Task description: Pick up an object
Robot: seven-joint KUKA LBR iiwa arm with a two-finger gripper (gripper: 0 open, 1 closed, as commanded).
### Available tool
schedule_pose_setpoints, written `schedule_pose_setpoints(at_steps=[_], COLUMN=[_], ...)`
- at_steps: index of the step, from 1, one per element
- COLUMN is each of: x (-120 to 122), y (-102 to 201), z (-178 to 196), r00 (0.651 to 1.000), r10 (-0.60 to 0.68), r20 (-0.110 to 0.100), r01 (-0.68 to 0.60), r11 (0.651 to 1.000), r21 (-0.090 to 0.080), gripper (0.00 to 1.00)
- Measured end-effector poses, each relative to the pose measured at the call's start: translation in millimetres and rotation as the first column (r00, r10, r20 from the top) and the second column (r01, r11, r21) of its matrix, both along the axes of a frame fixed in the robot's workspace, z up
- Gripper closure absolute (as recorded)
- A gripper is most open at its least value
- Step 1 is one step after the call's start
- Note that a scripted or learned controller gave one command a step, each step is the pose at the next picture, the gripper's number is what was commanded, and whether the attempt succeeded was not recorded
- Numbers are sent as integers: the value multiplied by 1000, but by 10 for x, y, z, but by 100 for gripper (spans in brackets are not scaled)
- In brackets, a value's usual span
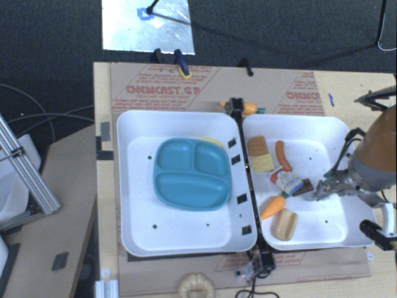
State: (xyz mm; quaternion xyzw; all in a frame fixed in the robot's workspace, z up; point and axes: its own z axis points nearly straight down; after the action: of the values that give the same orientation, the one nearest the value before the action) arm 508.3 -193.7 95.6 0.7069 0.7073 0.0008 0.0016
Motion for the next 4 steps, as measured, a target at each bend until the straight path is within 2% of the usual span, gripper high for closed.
schedule_pose_setpoints(at_steps=[3, 4], x=[-24, 188], y=[-93, 421], z=[1313, 1211], r00=[1000, 1000], r10=[3, 9], r20=[2, -1], r01=[-3, -9], r11=[1000, 1000], r21=[-1, 2], gripper=[100, 100])
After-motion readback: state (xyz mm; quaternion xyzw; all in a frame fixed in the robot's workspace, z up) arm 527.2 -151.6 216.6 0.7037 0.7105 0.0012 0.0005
